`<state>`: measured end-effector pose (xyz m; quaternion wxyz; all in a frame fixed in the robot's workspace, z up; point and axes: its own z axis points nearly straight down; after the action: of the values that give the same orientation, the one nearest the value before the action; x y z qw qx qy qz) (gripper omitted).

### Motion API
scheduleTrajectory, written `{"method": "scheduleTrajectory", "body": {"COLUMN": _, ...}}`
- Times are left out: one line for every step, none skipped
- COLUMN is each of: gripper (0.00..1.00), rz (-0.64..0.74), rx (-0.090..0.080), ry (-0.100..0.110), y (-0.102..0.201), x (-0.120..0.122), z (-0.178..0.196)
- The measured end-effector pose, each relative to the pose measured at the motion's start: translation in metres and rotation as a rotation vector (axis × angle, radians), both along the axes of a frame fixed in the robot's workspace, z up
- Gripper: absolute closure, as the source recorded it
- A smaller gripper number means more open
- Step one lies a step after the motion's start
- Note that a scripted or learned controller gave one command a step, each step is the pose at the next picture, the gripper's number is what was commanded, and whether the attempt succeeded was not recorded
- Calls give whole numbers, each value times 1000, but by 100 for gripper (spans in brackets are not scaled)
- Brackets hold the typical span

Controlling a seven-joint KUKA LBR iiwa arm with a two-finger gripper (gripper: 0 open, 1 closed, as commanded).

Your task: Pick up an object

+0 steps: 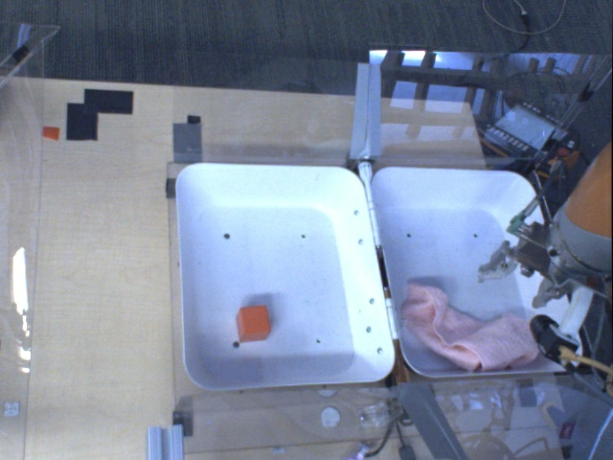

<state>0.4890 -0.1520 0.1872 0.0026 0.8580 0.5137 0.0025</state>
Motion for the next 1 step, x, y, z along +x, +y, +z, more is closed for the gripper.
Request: {"method": "scheduleTrajectory", "body": {"gripper": 0, "rz": 264, "rx": -2, "ry": 2, "y": 6, "x": 19, "z": 14}}
